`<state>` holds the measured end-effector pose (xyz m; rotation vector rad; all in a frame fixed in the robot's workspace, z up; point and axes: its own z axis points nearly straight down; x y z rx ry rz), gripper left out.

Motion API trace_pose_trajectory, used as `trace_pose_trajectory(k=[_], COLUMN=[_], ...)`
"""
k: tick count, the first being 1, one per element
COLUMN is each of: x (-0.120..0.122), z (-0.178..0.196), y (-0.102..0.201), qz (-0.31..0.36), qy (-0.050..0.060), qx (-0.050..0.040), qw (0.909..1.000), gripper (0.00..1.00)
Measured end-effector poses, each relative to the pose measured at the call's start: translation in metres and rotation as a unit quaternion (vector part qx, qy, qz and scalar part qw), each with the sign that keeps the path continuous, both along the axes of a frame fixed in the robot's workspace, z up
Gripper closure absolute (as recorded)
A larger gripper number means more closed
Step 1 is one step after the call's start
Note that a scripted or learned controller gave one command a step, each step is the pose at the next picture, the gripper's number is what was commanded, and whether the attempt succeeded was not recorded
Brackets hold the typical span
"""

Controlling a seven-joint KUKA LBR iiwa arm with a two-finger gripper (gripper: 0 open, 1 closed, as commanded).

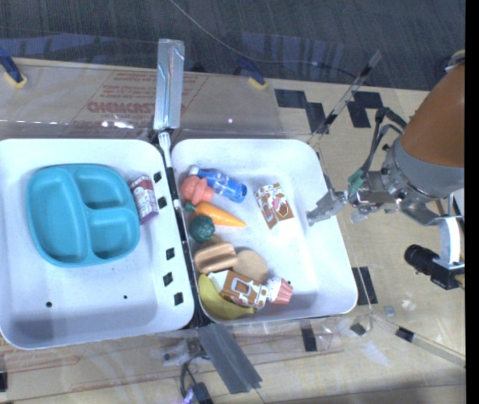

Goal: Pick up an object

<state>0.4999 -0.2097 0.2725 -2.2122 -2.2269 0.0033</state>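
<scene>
Claw [323,209] sits at the right bin's [340,263] right rim, carrying nothing; can't tell its state from my overhead feed. Toys lie in that bin: bottle [220,183], carrot [219,215], banana [215,303], small carton [274,204]. Blue tray [83,213] in left bin [7,310]. Pick not started, I'd say; descent, grasp, lift all remain.

Even, bright overhead light. White bins [3,225] appear slightly overexposed, with soft shadows along their inner walls. Glare streaks mark the clear plastic sheet [222,91]. Focus is soft overall; small toys blur.
</scene>
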Motion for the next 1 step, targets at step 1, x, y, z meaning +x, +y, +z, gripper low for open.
trace_pose_trajectory(k=[1], x=[-0.0113], z=[-0.1042], y=[0.0006], qz=[0.041], qy=[0.003], qx=[0.0017], qw=[0.9992], gripper=[0.0])
